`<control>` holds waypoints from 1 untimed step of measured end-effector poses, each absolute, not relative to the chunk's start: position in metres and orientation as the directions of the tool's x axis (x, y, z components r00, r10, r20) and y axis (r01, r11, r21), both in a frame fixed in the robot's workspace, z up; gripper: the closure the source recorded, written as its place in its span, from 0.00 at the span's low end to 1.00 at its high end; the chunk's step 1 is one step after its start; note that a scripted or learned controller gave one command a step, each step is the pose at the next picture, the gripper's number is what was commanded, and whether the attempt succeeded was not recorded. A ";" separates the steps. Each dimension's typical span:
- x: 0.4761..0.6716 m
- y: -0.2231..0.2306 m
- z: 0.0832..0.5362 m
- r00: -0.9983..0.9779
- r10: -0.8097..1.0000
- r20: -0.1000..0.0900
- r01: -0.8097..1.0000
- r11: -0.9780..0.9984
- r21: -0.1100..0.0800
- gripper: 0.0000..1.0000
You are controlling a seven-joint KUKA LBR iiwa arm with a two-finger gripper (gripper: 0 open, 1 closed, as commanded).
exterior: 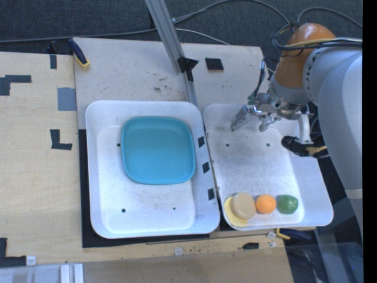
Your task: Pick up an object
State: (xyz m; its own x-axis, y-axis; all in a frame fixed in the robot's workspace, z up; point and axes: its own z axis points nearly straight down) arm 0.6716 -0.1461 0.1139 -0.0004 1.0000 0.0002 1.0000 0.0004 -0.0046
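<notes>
Beside orange ball (265,204): green ball (287,203).

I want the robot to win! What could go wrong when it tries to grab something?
The tan round piece, orange ball and green ball sit packed together against the right bin near wall, so the gripper may bump the wall or nudge a neighbour. The balls could also roll away. It hangs far from them now.

Two shallow white plastic bins sit side by side: the left bin (100,175) and the right bin (259,164). There is one square turquoise plate (158,150), one round beige disc (242,205), one yellow piece (231,217) beneath it, one small orange ball (265,204) and one small green ball (287,204).
</notes>
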 end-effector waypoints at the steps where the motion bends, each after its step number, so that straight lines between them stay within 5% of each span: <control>1: 0.671 -0.146 0.088 -0.001 1.000 0.000 1.000 0.001 -0.001 0.00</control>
State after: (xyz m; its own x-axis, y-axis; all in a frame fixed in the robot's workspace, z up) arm 0.6714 -0.1456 0.0879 -0.0010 1.0000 -0.0004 1.0000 0.0010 -0.0015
